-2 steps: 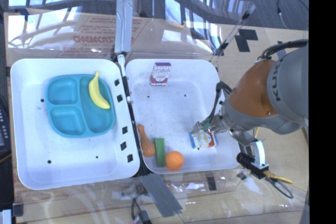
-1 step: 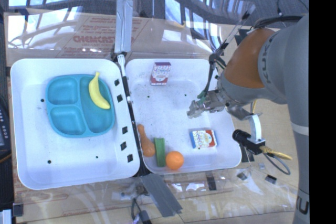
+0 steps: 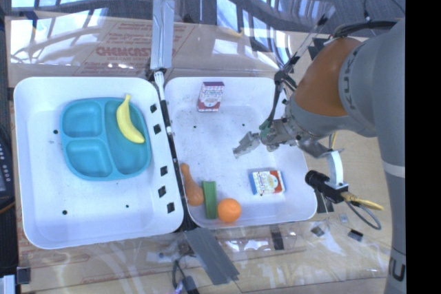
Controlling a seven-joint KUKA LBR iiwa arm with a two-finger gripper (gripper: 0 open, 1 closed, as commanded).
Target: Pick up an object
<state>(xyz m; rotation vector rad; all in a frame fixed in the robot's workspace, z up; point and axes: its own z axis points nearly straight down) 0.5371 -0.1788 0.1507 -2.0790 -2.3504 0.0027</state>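
Arm (image 3: 358, 89): grey body with orange band, reaching in from the right; its bulk covers the right bin's far right corner and part of its right rim.
Gripper (image 3: 246, 146): above the right bin's floor, left of the wrist, pointing left; nothing lies between its fingers. The fingertips blur into one pale grey shape, so whether the jaws stand wide or narrow cannot be told.
Right bin (image 3: 234, 86): shallow, white; its floor is speckled with small dark marks too fine to identify.
Red-and-white box (image 3: 211, 96): near the far wall of the right bin, well apart from the gripper; print illegible.
Blue-and-white packet (image 3: 267, 182): lying flat just below the gripper, apart from it; label unreadable.
Orange ball (image 3: 229, 210): near edge of the right bin, touching the green block (image 3: 209, 199).
Orange elongated object (image 3: 191, 189): beside the green block, against the left wall; shape hard to make out.
Left bin (image 3: 34, 169): holds a blue divided tray (image 3: 89, 144).
Banana (image 3: 129, 120): across the tray's right compartments.
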